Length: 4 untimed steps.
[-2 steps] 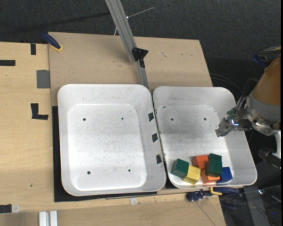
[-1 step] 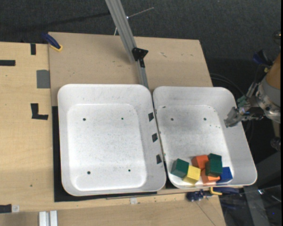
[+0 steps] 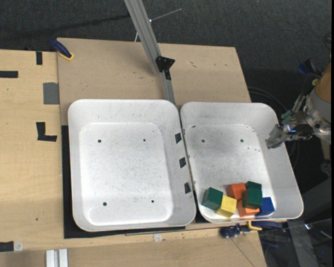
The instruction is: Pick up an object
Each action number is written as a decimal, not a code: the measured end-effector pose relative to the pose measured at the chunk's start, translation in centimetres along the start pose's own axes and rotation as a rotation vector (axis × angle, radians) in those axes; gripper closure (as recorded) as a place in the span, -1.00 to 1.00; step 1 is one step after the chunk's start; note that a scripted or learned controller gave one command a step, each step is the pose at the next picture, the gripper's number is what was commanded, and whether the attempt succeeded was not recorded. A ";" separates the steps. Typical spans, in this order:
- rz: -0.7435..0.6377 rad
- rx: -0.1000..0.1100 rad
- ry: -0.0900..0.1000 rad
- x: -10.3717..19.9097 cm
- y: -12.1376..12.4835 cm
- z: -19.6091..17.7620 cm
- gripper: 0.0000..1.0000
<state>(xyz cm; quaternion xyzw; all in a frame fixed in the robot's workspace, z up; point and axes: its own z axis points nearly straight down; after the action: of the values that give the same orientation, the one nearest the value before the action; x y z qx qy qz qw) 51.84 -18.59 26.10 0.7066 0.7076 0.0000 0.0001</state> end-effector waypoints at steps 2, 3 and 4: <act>-0.005 0.001 0.002 9.5 1.0 1.1 1.00; -0.005 0.003 0.002 15.0 0.5 2.5 1.00; -0.005 0.003 0.001 19.7 0.3 3.4 1.00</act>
<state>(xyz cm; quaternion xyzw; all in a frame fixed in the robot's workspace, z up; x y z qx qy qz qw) 52.11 1.10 22.69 0.7050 0.7092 -0.0007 -0.0015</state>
